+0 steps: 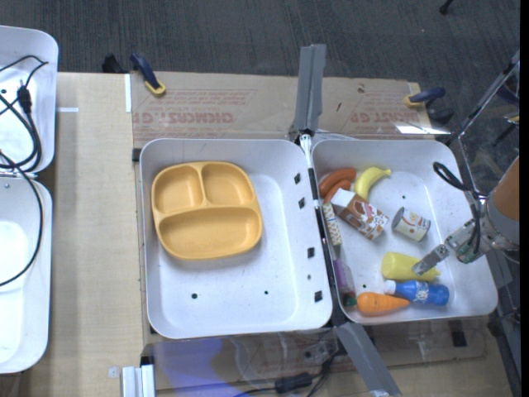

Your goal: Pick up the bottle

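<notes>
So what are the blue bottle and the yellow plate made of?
The blue bottle looks like smooth plastic: bright even colour, a white cap end and a slight shine. The yellow plate also looks plastic, matte, moulded in one piece with three compartments and rounded edges. Neither can be confirmed by sight alone.

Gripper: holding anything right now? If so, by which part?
Nothing visibly held. The gripper hovers in the right bin, just above the yellow bottle and the blue bottle; no object sits between its fingers.
</notes>
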